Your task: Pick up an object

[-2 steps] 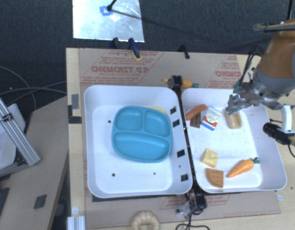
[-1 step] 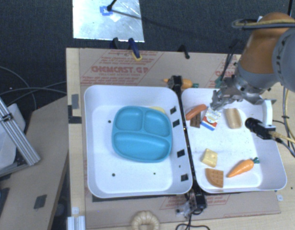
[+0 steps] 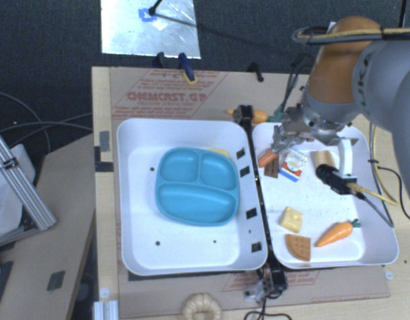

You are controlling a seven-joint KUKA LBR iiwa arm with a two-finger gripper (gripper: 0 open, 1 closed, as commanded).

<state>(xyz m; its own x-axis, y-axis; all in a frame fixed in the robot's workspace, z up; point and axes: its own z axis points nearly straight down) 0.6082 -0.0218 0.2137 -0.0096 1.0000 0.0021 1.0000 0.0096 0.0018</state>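
Gripper (image 3: 279, 147) low over upper-left corner of right bin (image 3: 375, 242), just right of the divider. Small orange piece (image 3: 267, 158) and brown block (image 3: 273, 169) lie directly beneath and just below-left of it, long axes slanting down-left. Finger state: cannot tell, hidden under wrist. Arm enters from upper right of frame, orange band (image 3: 338, 59) above, wrist pitched down-left.

We see a table (image 3: 158, 89) covered by a brown cardboard sheet with red lettering. 2 shallow white bins sit on it side by side, touching: the left bin (image 3: 135, 199) and the right bin (image 3: 378, 245). A blue clamp (image 3: 186, 67) grips the table's far edge. A pale ring-shaped object (image 3: 203, 307) lies at the near edge.
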